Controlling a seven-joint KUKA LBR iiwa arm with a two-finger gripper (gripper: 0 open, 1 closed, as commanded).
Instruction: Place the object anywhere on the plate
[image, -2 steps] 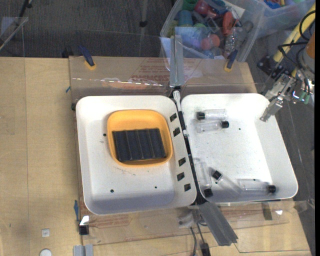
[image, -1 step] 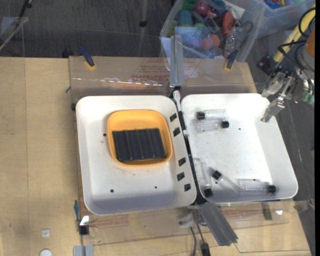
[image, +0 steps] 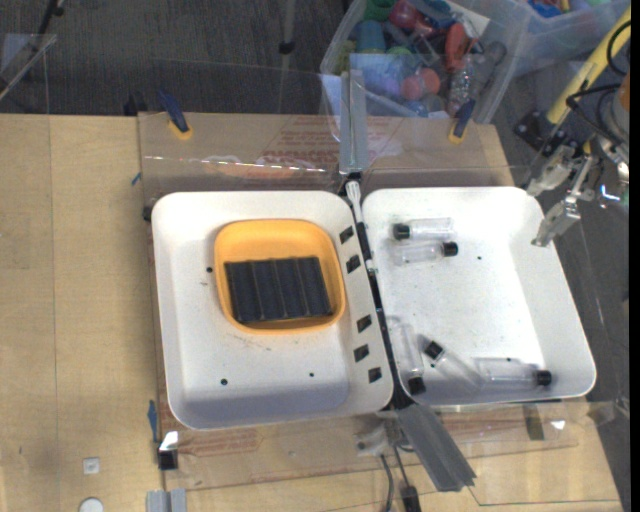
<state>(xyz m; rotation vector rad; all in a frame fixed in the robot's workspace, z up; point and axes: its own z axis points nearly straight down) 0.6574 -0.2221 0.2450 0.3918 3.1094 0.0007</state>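
Dark ridged block already lies on the orange plate.
It looks stiff and light; grip across its short sides. Gripper, hanging over the right bin's edge, grasps nothing.

Wooden bench carries two shallow white bins side by side, touching at the centre divider. Left bin and right bin both sit flat on it. Clear plastic sheet lies on the bench behind the bins, pinned by blue clamps.
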